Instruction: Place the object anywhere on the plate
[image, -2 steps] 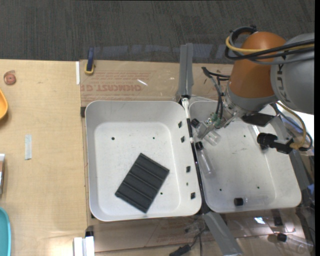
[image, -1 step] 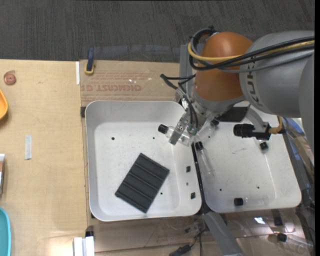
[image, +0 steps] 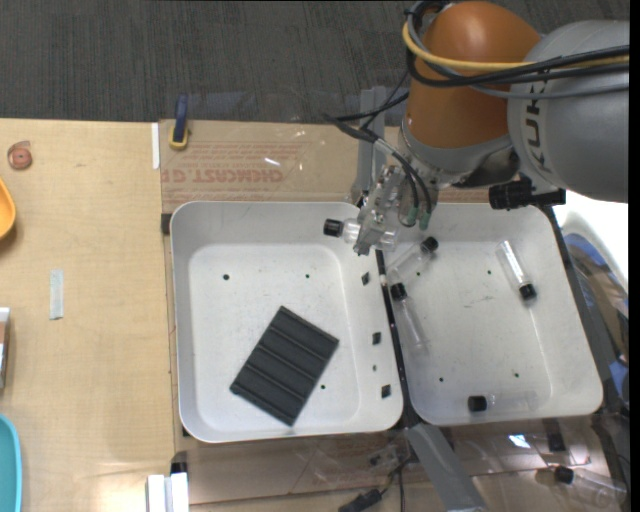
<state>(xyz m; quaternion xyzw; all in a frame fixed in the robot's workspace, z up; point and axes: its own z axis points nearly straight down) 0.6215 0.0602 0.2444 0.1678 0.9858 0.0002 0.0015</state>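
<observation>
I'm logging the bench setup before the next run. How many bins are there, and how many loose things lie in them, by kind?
White bins: 2, the left bin and the right bin
Dark ribbed slabs: 1, the slab in the left bin
Clear tubes: 1, the tube in the right bin
Total: 4

The worktop (image: 90, 300) is pale wood, and two shallow white bins sit on it side by side, their inner rims touching: the left bin (image: 190, 330) and the right bin (image: 560, 330). Behind the bins a flat sheet of brown cardboard (image: 260, 165) with printed lettering lies on the worktop. On the bare wood to the left lie a small grey strip (image: 56, 295) and, near the far corner, a small round reddish disc (image: 19, 156).
</observation>
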